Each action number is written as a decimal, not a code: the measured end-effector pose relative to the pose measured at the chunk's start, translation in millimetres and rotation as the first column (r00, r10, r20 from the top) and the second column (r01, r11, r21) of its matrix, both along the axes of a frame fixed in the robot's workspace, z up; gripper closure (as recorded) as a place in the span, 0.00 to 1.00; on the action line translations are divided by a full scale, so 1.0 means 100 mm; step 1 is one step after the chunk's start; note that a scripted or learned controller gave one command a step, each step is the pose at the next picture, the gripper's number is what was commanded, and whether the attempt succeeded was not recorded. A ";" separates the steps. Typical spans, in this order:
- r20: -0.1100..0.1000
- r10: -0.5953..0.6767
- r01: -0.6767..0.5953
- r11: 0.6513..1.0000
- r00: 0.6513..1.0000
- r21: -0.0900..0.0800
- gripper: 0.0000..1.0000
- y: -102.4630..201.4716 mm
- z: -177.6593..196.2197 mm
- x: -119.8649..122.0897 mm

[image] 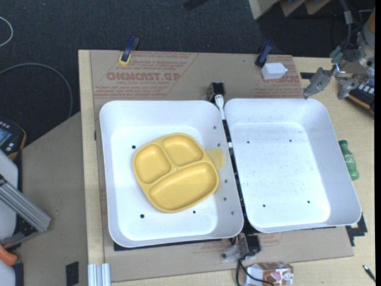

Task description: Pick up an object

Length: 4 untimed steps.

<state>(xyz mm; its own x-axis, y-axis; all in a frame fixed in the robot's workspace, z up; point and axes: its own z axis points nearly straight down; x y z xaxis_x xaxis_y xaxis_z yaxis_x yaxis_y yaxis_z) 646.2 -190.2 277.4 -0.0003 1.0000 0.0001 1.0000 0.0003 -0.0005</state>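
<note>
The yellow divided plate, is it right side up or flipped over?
Right side up: the yellow divided plate shows three hollow compartments facing up, lying flat in the left bin.

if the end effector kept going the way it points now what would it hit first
The end effector sits at the upper right, pointing down-left toward the right bin. Going straight on, it would probably meet that bin's far rim or bare floor first; depth is unclear from this view.
</note>
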 end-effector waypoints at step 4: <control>0.001 0.017 -0.017 1.000 1.000 0.002 0.00 2.93 2.58 -1.68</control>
